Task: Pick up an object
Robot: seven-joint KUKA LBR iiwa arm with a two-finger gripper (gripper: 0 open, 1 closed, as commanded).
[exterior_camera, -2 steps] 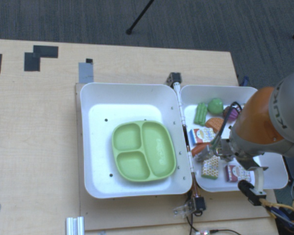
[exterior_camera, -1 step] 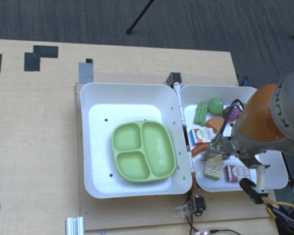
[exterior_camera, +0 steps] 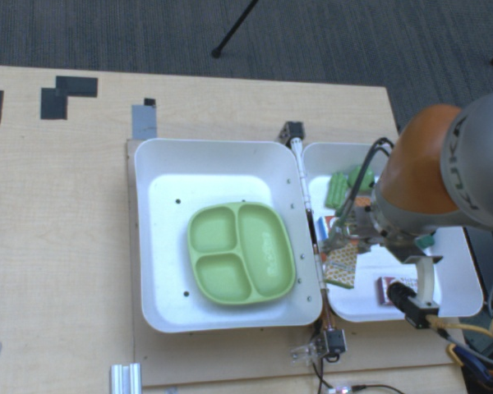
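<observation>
My gripper hangs under the orange-banded wrist over the left part of the right bin. Directly below it, near the bin's left wall, lies a speckled tan and green flat piece; whether the gripper touches it is hidden by the wrist. A green ridged object lies at the back of that bin, partly under a black cable. A small dark red block rests near the bin's front. A bit of teal peeks out from under the arm.
The left bin holds a light green divided plate. The grey arm covers much of the right bin. A black fitting with cables hangs from the arm over the bin's front. The wall between the bins runs just left of the gripper.
</observation>
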